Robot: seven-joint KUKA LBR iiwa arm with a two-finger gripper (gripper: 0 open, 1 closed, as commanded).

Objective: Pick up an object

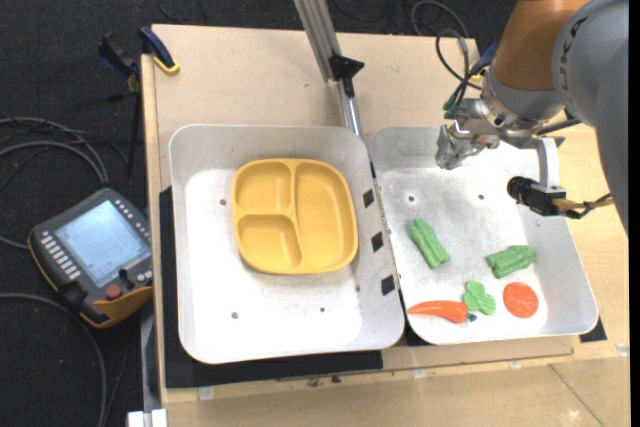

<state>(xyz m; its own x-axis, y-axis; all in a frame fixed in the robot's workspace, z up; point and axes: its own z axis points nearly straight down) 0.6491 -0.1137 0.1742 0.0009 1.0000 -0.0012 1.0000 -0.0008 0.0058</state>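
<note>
Approach step, by the look of it: nothing lifted yet. Gripper [452, 153] poised over the far end of the right bin [470, 215], toward twelve o'clock of that bin, nothing seen between the fingers. Fingers pointing down and apparently close together, though too small and blurred here to call the gap with any confidence.

Candidate objects all lying toward the near end of the same bin, well apart from the gripper. Long green piece [429, 243] at about six o'clock from the gripper, nearest of the lot. Green block [511, 260] toward four o'clock. Orange-red carrot [438, 311] at six o'clock near the bin's front rim, small green lump [479, 298] just beside its thick end, red round disc [520, 299] further toward five o'clock.

Next move, as a judgement: travel toward six o'clock, settle above one piece, open wide enough, then descend. Long green piece probably the easiest target, lying alone with bare floor on all sides. Carrot and small green lump nearly touching, so a risk of nudging one while closing on the other.

Elsewhere: left bin [200, 245] bearing a yellow divided tray [295, 215], off at nine o'clock and out of the way. Slanted metal pole [315, 5] crossing at eleven o'clock, ending near the seam between the bins. Black fitting [530, 193] on the arm at three o'clock from the gripper, with cable attached; worth watching near the bin wall. Teach pendant [95, 255] on the floor far at nine o'clock.
</note>
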